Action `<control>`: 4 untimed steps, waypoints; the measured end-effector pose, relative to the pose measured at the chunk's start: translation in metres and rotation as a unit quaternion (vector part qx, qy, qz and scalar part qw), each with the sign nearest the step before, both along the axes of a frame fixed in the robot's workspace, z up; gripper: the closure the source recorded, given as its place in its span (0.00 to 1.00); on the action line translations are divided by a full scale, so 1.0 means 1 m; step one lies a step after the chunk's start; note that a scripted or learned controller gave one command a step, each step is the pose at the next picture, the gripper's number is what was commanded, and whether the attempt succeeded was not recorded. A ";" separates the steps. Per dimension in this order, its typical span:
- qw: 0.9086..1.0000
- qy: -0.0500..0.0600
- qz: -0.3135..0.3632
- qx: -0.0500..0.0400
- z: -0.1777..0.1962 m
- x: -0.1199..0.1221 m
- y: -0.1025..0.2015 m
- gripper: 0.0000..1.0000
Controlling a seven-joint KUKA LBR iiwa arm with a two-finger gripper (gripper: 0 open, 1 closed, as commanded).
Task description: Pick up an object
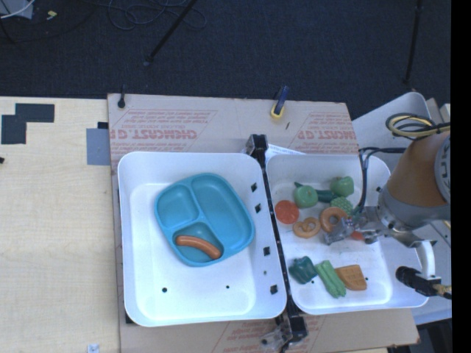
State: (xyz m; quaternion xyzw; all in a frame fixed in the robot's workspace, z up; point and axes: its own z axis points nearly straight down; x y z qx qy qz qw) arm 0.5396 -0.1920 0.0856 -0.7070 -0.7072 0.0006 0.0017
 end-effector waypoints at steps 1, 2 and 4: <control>1.000 0.000 -0.002 0.000 0.012 0.000 -0.002 1.00; 1.000 -0.002 0.000 -0.001 0.055 0.005 -0.002 1.00; 1.000 -0.003 0.000 -0.001 0.145 0.008 -0.006 1.00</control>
